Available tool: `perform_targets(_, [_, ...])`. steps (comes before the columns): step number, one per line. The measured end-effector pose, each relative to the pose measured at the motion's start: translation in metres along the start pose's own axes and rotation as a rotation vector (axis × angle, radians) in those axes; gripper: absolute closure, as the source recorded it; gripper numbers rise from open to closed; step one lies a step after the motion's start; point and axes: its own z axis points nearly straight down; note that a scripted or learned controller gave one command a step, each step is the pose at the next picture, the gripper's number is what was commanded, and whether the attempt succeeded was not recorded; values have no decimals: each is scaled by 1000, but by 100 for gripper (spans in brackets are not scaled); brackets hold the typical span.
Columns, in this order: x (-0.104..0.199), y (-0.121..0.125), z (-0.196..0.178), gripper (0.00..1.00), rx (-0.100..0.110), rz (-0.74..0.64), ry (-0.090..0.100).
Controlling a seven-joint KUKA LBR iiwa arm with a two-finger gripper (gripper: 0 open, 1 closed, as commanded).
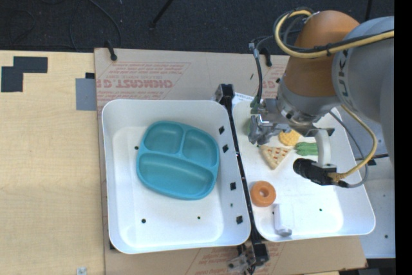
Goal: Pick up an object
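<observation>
My gripper point(260, 130) hangs low over the back left part of the right bin point(351, 219), under the grey arm and its orange band. Just right of it lie a yellow corn-like piece point(289, 138) and a tan waffle-patterned wedge point(275, 155). A green piece point(307, 148) lies beside those, partly under the arm. An orange ring shaped like a doughnut point(262, 193) sits nearer the front, by the bin's left wall. A small white and grey block point(281, 219) rests at the front of the bin.
The left bin point(122, 216) holds a teal divided plate point(177, 159). A black divider rail point(234, 164) runs between the two bins. A black cable connector point(315, 172) hangs off the arm over the right bin's middle.
</observation>
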Motion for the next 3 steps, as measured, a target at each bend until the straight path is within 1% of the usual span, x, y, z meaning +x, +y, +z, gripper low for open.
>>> perform_targets(1, [53, 9, 11, 100, 2, 0, -1])
perform_targets(2, [102, 8, 2, 100, 1, -1, 0])
perform_targets(3, [100, 8, 2, 0, 3, 1, -2])
